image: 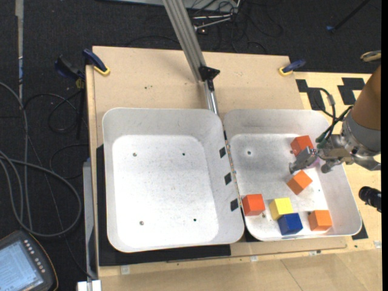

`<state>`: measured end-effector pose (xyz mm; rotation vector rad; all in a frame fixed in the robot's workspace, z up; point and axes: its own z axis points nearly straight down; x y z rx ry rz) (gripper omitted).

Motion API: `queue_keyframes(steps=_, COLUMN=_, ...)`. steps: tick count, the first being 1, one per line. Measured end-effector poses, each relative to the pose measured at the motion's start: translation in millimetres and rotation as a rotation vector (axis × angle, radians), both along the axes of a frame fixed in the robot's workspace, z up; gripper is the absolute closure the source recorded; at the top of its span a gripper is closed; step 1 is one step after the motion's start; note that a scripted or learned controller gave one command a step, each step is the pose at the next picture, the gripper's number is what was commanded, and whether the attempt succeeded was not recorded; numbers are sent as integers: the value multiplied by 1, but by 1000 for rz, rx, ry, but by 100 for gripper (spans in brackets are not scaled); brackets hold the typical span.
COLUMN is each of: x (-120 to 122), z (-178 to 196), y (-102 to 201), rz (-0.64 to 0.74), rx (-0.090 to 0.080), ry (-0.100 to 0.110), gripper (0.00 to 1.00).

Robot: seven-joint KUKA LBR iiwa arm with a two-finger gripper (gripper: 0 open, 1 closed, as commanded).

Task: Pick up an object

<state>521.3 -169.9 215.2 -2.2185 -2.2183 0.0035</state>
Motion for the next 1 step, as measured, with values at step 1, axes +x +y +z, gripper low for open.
queue_keyframes(steps=1, x=0, z=-46, y=8, rz=0, rx=0, ry=1, gripper=0)
